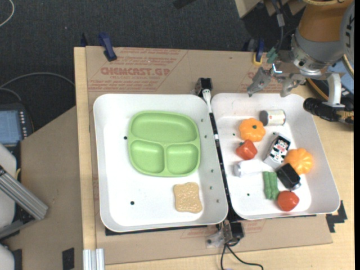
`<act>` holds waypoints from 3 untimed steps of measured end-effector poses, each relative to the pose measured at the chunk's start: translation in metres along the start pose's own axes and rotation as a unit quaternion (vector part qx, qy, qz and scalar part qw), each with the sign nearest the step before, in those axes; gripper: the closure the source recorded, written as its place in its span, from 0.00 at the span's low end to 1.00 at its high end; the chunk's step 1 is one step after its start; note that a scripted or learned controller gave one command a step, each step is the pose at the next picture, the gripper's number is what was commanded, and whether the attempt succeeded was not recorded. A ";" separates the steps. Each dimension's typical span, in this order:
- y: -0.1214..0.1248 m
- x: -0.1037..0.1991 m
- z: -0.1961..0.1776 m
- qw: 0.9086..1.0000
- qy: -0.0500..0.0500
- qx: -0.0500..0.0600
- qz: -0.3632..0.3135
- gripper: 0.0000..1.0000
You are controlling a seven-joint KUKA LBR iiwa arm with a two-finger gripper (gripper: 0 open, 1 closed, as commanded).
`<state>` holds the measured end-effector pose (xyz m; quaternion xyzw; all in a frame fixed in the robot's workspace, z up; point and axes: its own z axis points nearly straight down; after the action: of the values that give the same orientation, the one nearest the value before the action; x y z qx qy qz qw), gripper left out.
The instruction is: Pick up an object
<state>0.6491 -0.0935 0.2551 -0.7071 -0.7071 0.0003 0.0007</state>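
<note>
Cracker below green tray, toys crowding right bin, fingers spread, holding nothing.

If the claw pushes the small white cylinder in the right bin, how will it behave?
The small white cylinder lies on its side, so it probably rolls. It looks light. Nothing touches it, so a push may send it toward the bin wall.

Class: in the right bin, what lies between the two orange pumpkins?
In the camera view, a black-and-white packet lies between the upper pumpkin and the lower pumpkin.
</note>
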 end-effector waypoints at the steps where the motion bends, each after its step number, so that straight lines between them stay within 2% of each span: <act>1: -0.002 -0.035 0.147 1.000 0.000 0.003 0.002 0.00; 2: -0.043 -0.017 0.172 1.000 0.001 0.003 0.001 0.00; 3: -0.049 -0.024 0.170 1.000 0.000 0.001 0.000 0.00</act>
<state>0.5993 -0.1173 0.0848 -0.7073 -0.7069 0.0007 0.0017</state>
